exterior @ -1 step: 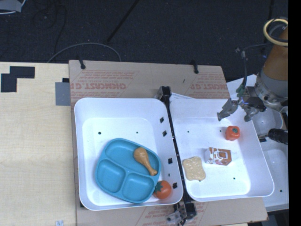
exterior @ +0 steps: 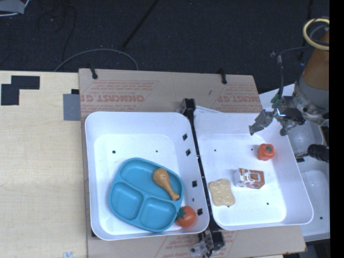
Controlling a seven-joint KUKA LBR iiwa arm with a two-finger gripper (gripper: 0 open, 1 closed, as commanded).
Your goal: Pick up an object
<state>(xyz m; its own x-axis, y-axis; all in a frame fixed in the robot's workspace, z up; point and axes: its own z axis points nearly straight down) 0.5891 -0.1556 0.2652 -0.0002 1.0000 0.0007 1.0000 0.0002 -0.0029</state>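
The grey arm with the orange band comes in from the right, and its two-finger pincer hangs over the far right part of the right white bin. Its two fingers stand spread apart, one pointing toward the left and one more to the right, and nothing is between them, so the pincer is open and it holds nothing. Just below the pincer, a little toward the right, a small orange-red round fruit with a green top lies on the bin floor, apart from the fingers. Further below it lies a small red and white printed carton, and to the lower left of the pincer a flat beige slice of toast. Well to the left of the pincer, in the left white bin, a blue plastic tray with compartments carries a tan toy chicken leg. A red tomato with a green stem touches the near right edge of that tray.
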